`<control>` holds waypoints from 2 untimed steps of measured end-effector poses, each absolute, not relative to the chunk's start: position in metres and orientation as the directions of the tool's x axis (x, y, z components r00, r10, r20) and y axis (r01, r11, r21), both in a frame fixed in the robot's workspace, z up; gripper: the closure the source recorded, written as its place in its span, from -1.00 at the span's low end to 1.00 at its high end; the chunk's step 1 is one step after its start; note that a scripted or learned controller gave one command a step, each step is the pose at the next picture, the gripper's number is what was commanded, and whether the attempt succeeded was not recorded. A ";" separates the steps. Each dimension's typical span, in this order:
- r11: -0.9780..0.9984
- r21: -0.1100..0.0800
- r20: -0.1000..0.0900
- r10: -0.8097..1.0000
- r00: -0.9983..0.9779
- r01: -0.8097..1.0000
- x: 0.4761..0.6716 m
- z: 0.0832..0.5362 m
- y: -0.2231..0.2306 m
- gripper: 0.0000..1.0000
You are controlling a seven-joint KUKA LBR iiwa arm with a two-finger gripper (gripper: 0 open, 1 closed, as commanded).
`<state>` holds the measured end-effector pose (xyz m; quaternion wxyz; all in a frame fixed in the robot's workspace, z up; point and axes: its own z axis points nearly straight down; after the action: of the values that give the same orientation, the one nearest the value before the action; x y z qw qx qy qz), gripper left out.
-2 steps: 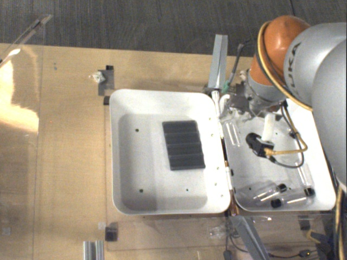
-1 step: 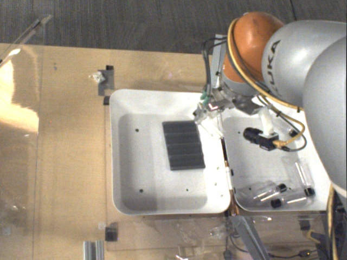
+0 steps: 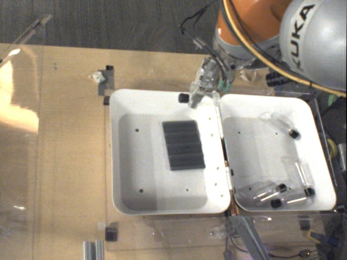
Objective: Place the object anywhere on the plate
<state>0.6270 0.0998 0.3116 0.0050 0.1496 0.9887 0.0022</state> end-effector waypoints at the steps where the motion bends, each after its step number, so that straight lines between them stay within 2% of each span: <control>1: 0.811 0.006 -0.005 0.586 -0.811 0.585 0.659 0.436 0.138 1.00; 2: 0.503 0.004 -0.001 0.864 -0.503 0.864 0.647 0.436 0.217 1.00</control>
<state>0.6470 0.2165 0.4358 0.0016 0.4987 0.8668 0.0017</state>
